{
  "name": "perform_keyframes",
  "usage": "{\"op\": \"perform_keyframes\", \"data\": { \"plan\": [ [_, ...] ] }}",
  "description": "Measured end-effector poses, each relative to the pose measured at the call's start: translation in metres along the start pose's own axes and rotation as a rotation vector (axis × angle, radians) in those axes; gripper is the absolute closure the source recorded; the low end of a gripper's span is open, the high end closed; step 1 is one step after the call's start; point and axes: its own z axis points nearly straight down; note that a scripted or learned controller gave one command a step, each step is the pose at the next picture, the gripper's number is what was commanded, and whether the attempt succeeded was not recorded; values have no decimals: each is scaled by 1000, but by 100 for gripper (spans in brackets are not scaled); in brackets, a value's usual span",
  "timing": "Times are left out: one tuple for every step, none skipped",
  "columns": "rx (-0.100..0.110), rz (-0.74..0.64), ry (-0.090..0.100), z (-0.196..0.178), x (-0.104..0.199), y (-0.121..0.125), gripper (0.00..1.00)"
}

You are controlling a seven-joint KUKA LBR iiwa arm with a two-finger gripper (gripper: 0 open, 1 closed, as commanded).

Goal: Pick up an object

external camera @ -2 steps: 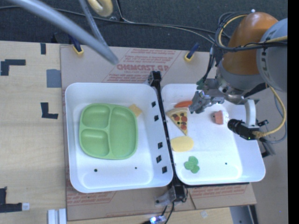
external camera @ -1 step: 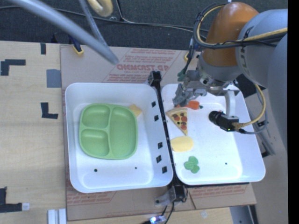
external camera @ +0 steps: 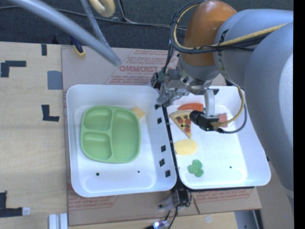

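1. Nearest you, in the right bin (external camera: 228, 147), lies a green toy (external camera: 195, 168), with a yellow oval (external camera: 185, 147) just beyond it.
2. Farther back, a pizza slice (external camera: 182, 121) sits by the bin's left wall.
3. Farthest, the end effector (external camera: 167, 93) hangs above that wall; you cannot tell its opening.

Two bins (external camera: 114, 178) (external camera: 228, 149), one tray (external camera: 111, 132), five toy foods (external camera: 185, 147) (external camera: 182, 121) (external camera: 195, 168) (external camera: 192, 107) (external camera: 137, 112)

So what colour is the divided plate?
The divided plate is plain light green all over; the camera view shows it clearly.
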Motion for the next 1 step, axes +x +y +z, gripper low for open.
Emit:
{"op": "perform_keyframes", "data": {
  "plan": [
    [0,0,0,14,53,10,100]
  ]
}}
